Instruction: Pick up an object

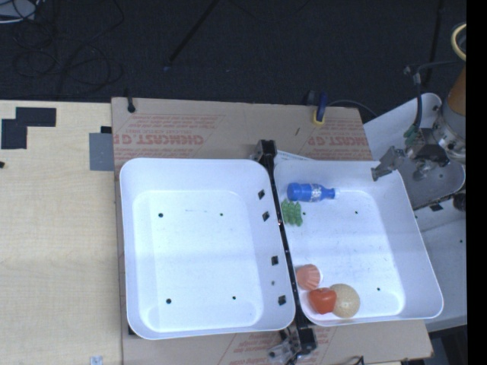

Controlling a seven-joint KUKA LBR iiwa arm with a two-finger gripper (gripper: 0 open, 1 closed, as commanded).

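The right bin [396,226] holds several small objects. A blue bottle [310,193] lies on its side near the bin's far left corner, with a green knobbly piece [292,213] just in front of it. At the near left corner sit a pale orange ball [307,276], a red piece [323,300] and a cream ball [345,300], close together. My gripper [396,160] hangs over the far right rim of the right bin, well apart from all of them and with nothing seen in it.
The left bin [137,196] stands beside the right one, with a black divider strip [278,234] between them. Both rest on a cardboard sheet [228,128]. A blue and yellow clamp [320,107] stands at the cardboard's far edge.
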